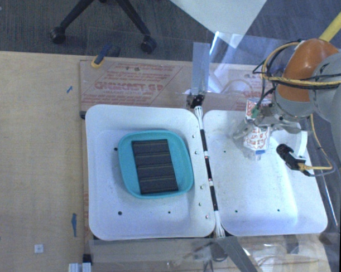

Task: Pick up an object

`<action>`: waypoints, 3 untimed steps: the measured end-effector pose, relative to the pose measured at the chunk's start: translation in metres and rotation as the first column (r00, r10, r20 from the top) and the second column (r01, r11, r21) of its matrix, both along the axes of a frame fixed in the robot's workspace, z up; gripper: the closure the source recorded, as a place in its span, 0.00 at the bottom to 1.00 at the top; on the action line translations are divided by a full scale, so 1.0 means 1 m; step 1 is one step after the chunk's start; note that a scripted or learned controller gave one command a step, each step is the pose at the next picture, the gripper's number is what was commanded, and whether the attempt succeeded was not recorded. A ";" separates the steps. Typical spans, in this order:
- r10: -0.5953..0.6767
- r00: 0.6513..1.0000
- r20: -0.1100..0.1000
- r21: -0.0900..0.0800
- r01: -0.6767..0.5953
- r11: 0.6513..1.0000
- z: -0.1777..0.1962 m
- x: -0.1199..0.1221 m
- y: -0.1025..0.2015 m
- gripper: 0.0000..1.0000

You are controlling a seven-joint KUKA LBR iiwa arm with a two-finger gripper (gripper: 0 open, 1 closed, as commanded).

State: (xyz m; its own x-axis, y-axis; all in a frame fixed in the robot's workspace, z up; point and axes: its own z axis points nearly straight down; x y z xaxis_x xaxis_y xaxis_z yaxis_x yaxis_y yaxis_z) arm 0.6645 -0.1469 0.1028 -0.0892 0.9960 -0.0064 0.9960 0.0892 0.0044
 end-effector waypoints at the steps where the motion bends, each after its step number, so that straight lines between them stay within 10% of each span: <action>1: 0.030 1.000 -0.007 -0.004 -0.030 1.000 0.000 0.003 -0.002 0.00; 2: 0.236 0.972 -0.012 0.012 -0.236 0.972 0.000 0.004 -0.033 0.00; 3: 0.234 0.972 -0.008 0.008 -0.234 0.972 0.013 0.005 -0.035 1.00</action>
